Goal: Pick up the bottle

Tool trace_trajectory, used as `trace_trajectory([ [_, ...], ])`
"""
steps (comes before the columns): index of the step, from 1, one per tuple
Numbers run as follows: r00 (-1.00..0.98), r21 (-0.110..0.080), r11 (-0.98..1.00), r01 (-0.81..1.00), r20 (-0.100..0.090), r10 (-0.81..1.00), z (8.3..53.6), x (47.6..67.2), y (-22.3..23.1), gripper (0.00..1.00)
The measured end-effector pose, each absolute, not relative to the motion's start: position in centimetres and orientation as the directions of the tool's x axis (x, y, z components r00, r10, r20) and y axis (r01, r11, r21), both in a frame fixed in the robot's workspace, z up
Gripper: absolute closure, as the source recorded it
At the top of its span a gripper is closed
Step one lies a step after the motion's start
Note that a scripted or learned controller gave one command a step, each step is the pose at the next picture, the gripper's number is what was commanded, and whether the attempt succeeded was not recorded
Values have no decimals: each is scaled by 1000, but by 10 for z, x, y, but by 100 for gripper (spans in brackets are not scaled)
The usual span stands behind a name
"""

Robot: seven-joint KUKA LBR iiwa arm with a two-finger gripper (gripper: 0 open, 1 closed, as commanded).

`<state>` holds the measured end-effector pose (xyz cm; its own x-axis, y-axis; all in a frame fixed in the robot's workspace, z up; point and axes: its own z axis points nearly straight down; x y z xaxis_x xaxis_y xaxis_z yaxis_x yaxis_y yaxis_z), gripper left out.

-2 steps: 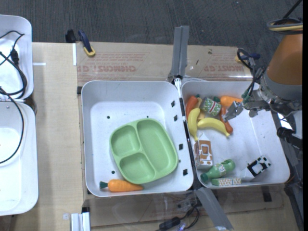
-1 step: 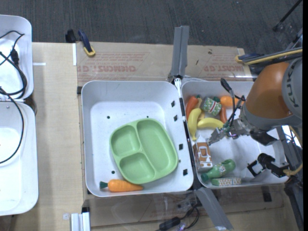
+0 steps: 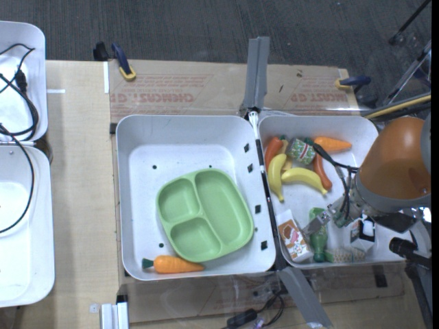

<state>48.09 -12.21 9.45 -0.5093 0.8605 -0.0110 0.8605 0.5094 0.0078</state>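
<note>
At the far left of the frame a white tub (image 3: 20, 204) with black cables (image 3: 17, 91) lying over it sits at the edge of the wooden worktop (image 3: 75, 184). Further right, in the upper part of the frame, a flattened sheet of cardboard (image 3: 185, 91) lies on the worktop behind the two bins, with a blue-and-yellow clamp (image 3: 122, 63) at its left end. The left bin (image 3: 134, 149) holds a green divided plate (image 3: 204, 214) near its middle and a toy carrot (image 3: 171, 264) against its lower wall, just below the plate. A grey post (image 3: 257, 74) rises between the two bins at their upper edge. The right bin (image 3: 309, 120) is crowded: in its upper left part lie an orange-red pepper (image 3: 272, 149), two yellow bananas (image 3: 291, 175), a small green-and-red packet (image 3: 300, 149), a second carrot (image 3: 333, 143) and a red chilli (image 3: 322, 173). Toward its lower left corner lies a small carton (image 3: 292, 240), and just right of it the green bottle (image 3: 319, 242) lies in the lower part of the bin. The grey and orange arm (image 3: 398, 166) reaches in from the right, and its pincer (image 3: 336, 214) hangs just above and to the right of the bottle; whether it is apart or together cannot be told, nor whether it touches the bottle.
</note>
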Motion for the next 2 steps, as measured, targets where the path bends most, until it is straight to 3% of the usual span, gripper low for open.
trace_trajectory([
  [1, -510, 10, 510, 860, -8, 860, 103, 482, -119, 100],
  [2, -377, 0, 377, 926, -1, 926, 225, 492, -52, 100],
])
